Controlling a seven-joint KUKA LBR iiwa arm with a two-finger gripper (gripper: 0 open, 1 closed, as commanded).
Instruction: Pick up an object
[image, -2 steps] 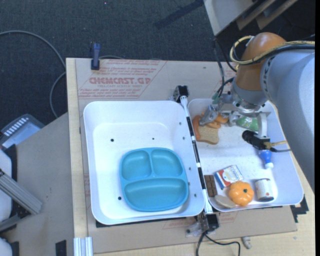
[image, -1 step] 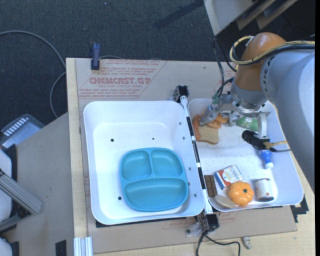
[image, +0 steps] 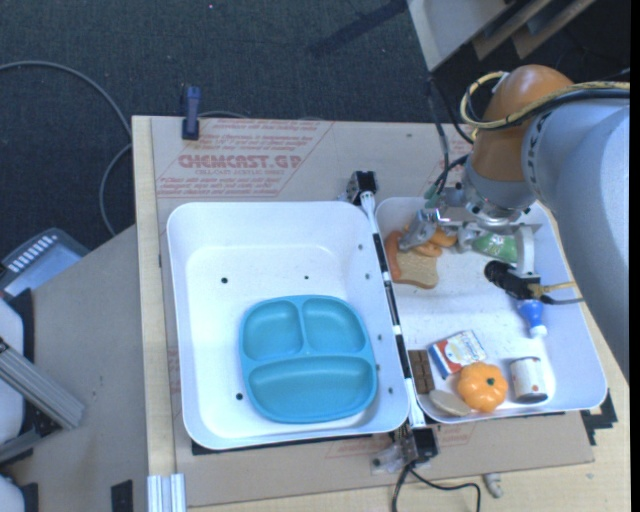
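The tool (image: 437, 222) hangs low over the far end of the right bin (image: 585, 385); whether it is clenched or released cannot be told. A slice of toast (image: 413, 268) lies just beside it, at its seven o'clock, against the bin's left wall.

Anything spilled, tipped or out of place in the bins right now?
Nothing looks spilled or damaged. The left bin holds a blue tray lying flat. The right bin is a loose jumble: toast, an orange, a small can on its side. The gripper sits low over the toast end.
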